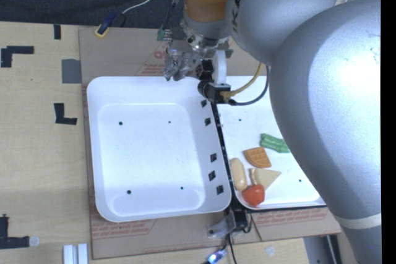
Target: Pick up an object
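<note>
Grey arm looms over right bin holding tomato.

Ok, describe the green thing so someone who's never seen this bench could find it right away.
Look in the right-hand white bin, where a small cluster of toy foods lies. The green piece is the one farthest from the bin's near rim, just above the orange cracker-like piece. It is the only green item there.

Five items lie in the right bin.
</note>
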Controlling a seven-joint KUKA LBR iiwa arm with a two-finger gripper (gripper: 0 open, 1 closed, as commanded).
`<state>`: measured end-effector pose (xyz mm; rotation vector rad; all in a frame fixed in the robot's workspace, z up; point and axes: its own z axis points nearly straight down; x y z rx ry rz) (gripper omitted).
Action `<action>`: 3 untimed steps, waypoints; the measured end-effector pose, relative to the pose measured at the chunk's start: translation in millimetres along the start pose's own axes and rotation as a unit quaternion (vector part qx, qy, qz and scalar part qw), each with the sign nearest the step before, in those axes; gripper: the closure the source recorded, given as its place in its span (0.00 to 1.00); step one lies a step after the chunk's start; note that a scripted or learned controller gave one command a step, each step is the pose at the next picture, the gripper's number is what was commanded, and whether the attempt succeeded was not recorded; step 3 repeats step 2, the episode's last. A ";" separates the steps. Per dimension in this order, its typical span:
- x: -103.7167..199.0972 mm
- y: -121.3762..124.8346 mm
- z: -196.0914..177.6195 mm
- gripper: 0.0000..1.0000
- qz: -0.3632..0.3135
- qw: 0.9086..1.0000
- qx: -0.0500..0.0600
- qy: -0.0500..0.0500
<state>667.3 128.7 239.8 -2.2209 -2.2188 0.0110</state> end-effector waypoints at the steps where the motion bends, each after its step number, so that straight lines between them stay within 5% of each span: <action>1: -2.7 -7.5 2.8 1.00 -0.001 1.000 -0.002 0.001; 3: 3.0 1.0 12.2 1.00 -0.001 1.000 -0.003 0.001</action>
